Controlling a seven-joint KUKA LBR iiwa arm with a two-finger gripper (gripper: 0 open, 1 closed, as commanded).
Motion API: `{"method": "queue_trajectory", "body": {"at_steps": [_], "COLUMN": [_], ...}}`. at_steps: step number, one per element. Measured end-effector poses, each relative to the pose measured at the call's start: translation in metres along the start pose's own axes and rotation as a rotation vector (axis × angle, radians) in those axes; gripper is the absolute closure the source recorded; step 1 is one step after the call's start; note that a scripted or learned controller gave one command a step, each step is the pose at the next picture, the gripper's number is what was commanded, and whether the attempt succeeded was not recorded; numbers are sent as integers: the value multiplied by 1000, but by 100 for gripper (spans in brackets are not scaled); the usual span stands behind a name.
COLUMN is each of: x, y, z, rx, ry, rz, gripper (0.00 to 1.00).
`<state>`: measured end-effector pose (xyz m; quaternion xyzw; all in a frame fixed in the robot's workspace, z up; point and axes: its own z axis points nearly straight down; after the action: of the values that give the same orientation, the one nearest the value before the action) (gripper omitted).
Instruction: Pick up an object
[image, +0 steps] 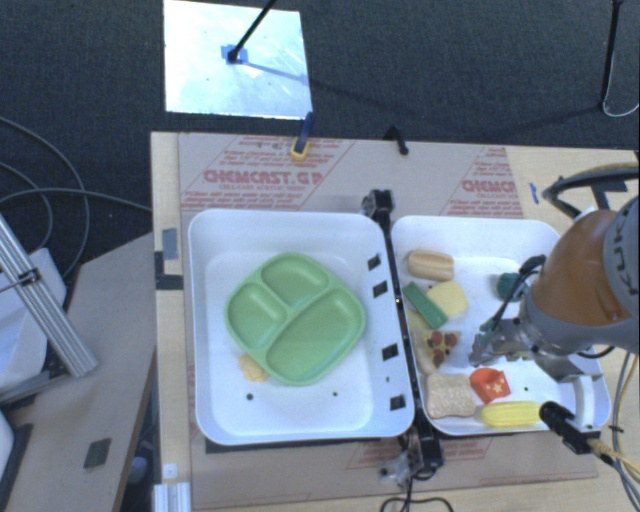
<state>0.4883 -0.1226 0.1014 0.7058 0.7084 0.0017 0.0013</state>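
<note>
The end effector (487, 347) hangs low over the right bin (545, 235), reaching in from the right; whether it is apart or together cannot be told from this angle. Just below it lies a red tomato-like piece (490, 383), very near or touching. Around it sit a slice of toast (451, 396), a corn cob (511, 414), a green block (425, 305), a yellow piece (449, 297) and a bread roll (430, 264). The left bin (215, 405) holds a green divided plate (295, 318).
</note>
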Motion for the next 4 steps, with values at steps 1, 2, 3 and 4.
{"method": "queue_trajectory", "body": {"at_steps": [1, 2, 3, 4], "x": [-17, -5, 42, -35], "y": [35, 74, 56, 87], "z": [18, 17, 18, 16], "rx": [0, -1, 4, -1], "ry": [-2, -1, 1, -5], "rz": [-1, -3, -3, 6], "gripper": [100, 100, 100, 100]}}
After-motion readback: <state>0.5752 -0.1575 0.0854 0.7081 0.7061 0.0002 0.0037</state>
